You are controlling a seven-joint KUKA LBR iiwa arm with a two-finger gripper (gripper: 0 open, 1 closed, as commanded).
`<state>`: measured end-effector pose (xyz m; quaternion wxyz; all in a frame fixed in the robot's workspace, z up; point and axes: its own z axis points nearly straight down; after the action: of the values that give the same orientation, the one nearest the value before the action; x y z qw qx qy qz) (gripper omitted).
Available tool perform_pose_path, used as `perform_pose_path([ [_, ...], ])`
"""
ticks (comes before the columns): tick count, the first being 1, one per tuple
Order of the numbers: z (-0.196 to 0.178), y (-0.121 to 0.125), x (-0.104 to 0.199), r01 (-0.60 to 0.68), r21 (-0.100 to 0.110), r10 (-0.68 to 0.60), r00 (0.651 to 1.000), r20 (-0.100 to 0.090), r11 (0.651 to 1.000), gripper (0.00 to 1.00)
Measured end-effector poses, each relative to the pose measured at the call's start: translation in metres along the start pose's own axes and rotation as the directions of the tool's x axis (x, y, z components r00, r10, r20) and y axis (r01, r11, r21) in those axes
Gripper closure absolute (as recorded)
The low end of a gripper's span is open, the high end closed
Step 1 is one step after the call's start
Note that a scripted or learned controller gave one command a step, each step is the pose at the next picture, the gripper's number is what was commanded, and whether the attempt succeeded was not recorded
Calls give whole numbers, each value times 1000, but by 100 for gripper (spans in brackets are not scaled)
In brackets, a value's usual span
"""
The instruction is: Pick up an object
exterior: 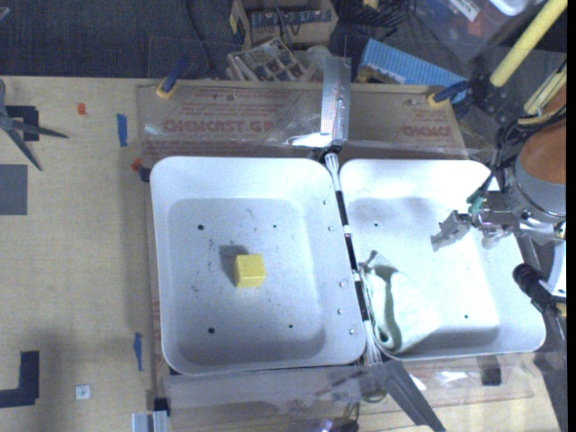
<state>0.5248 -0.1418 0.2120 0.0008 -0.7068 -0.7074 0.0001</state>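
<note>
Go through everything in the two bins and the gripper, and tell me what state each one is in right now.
yellow block: lying loose on the floor of the left bin, apart from the walls, untouched.
white-and-green object: lying in the right bin near the divider; too blurred to identify.
gripper: over the right bin, apart from both objects, nothing seen between its fingers.

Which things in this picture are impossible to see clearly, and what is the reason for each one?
- Gripper, camera view: small and blurred over the right bin; nothing can be made out between its tips.
- Arm: cut off by the right edge.
- Pale crumpled object in the right bin: its colour blends with the bin, so its kind is unclear.
- Yellow block in the left bin: the sides facing away are hidden.
</note>
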Motion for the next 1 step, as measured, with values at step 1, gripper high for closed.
perform_pose_path([
  [1,124,-5,-17,58,-12,-58,998,4,998,0],
])
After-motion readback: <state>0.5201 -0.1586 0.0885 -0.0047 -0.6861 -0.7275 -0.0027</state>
